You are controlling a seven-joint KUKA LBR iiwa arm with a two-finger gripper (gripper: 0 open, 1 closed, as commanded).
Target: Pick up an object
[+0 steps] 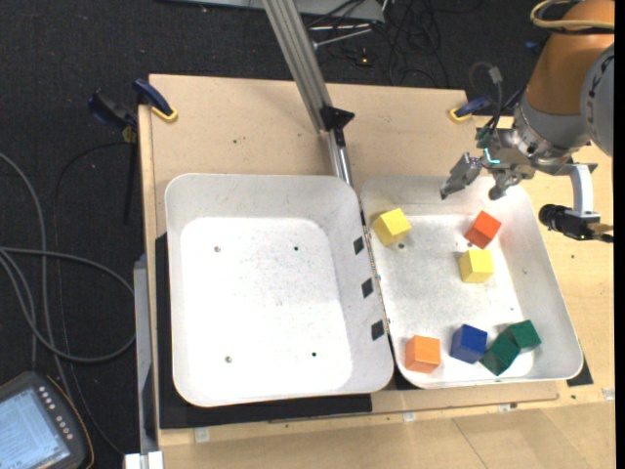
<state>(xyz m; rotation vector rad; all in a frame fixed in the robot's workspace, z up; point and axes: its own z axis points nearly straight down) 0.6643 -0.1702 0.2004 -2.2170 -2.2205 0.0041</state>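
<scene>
Gripper (pixel 477 180) sits at about 1 o'clock in the view, over the far rim of the right bin (pixel 547 262); its two dark fingers are spread apart, nothing between them, touching nothing visible. Nearest object is the red-orange cube (pixel 482 230), just toward 6 o'clock of the fingertips, turned diamond-wise so a corner points at the gripper; no long axis, it's a cube. Yellow cube (pixel 476 265) lies just beside it at 6 o'clock, edges roughly square to the bin. Second yellow cube (pixel 393 226) sits near the bin's 10 o'clock corner, slightly tilted. Along the near edge: orange cube (pixel 423 353) at 7 o'clock, blue cube (pixel 469 343) next to it, then two green blocks (pixel 512 344) touching each other at 5 o'clock. All blocks look matte, solid-colored, sharp-edged. Bins are shallow white plastic trays with rounded corners and speckled floors; left bin (pixel 195 262) at 9 o'clock. Bench (pixel 244 115) is tan board. Arm is grey with an orange upper section (pixel 571 62).
</scene>
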